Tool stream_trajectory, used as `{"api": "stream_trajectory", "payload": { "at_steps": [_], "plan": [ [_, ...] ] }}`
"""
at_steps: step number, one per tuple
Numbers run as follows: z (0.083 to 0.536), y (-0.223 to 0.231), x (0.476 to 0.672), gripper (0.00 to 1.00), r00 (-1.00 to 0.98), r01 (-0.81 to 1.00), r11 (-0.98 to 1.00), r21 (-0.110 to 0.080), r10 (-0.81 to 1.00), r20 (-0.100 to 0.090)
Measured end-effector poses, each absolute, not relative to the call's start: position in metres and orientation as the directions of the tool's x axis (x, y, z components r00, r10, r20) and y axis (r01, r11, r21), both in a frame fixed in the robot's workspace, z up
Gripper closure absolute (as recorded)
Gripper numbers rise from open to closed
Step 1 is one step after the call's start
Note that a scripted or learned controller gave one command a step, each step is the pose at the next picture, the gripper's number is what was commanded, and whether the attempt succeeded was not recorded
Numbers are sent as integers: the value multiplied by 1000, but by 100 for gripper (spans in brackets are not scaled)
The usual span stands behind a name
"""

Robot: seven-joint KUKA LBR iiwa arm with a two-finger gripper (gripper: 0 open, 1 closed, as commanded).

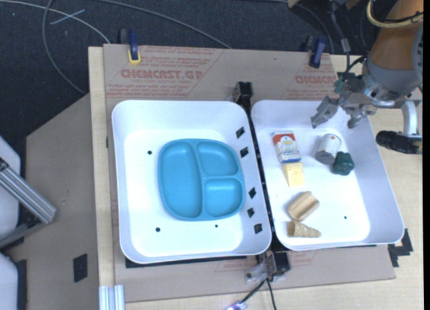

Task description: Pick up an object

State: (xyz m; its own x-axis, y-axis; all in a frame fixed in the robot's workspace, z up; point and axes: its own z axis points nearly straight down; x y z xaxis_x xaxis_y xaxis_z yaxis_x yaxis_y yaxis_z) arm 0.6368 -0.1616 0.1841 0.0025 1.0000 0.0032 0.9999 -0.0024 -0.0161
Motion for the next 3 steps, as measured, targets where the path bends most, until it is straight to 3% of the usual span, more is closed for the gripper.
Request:
{"api": "stream_trajectory", "payload": {
  "at_steps": [1,3],
  "plan": [
    [194,-161,640,0,0,1000,0,-1,1000,1],
    [102,-160,649,0,0,1000,0,-4,1000,1]
  ]
}}
